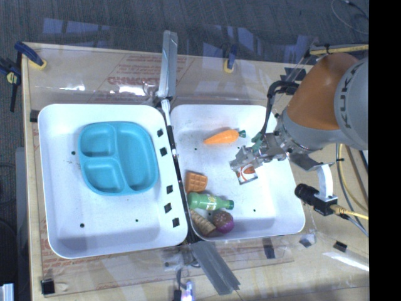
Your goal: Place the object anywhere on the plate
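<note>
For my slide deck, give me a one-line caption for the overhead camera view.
Gripper hovers over a small red-and-white item in the right bin, near a toy carrot; blue plate waits in the left bin.

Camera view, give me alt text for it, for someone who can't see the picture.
A grey robot arm with an orange band reaches from the right, its gripper low over a small red and white item in the right white bin. That bin also holds a carrot, waffle, green bottle and purple piece; the left bin holds a blue divided plate.
</note>
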You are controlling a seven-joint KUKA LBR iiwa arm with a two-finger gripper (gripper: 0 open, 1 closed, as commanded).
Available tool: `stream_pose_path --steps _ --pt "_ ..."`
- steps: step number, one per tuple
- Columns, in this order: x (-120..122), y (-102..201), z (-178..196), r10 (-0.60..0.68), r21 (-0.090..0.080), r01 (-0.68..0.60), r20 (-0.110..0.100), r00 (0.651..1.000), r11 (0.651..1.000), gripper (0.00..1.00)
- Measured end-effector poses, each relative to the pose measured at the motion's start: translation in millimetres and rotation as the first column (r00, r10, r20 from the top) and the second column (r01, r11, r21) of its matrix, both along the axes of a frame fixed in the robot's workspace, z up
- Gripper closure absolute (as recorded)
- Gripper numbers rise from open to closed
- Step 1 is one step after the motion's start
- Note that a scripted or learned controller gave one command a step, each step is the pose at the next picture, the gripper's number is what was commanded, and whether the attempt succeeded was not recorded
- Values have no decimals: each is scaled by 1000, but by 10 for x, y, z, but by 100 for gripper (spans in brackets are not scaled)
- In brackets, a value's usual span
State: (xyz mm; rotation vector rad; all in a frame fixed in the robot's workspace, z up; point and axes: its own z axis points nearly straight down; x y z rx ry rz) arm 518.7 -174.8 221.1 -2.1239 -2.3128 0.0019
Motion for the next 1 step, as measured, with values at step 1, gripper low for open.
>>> stream_pose_path --steps 1 --pt "386 699 -300 78 1 -78 -3 997 997 100"
